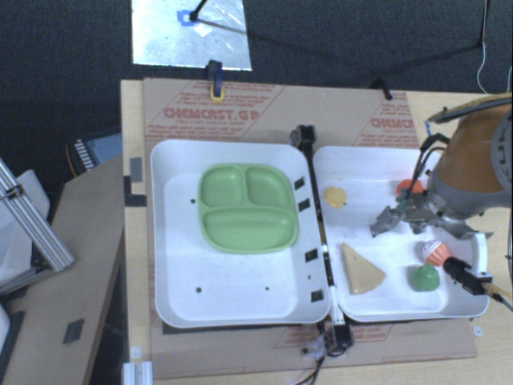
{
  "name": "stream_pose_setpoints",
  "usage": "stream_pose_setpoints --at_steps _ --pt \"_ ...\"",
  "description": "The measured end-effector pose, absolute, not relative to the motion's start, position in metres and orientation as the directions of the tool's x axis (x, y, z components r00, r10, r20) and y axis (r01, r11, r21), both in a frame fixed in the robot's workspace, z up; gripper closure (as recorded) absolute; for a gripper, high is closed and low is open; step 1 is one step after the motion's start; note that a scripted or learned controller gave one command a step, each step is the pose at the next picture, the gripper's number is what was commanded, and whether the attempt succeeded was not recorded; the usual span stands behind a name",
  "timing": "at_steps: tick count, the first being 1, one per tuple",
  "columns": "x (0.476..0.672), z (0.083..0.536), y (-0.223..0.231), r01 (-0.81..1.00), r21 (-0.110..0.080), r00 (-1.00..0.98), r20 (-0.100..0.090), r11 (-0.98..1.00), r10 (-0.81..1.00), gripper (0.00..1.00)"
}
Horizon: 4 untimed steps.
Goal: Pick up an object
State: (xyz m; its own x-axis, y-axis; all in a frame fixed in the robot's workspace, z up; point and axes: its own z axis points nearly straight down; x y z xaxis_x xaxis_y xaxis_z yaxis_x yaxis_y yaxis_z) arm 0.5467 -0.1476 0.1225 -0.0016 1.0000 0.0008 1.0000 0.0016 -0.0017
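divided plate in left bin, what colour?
Light green; the divided plate shows plainly in the camera view, in the left bin.

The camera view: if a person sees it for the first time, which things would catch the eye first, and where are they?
The green divided plate stands out first, lying in the middle of the left bin. Next comes the grey arm with its orange band, reaching in from the right, with its gripper over the right bin. Small items lie there: a tan wedge, a green ball and a yellow disc.
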Motion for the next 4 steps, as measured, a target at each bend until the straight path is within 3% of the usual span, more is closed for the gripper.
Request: stream_pose_setpoints --at_steps 1,3,4 --pt "0.548 0.135 -0.148 1.0 0.003 -0.002 -0.001 0.002 1.0 1.0" --pt "0.552 0.235 -0.157 1.0 0.006 -0.004 -0.002 0.004 1.0 1.0" --pt "0.542 0.229 -0.097 1.0 0.001 -0.008 0.001 0.008 1.0 1.0"
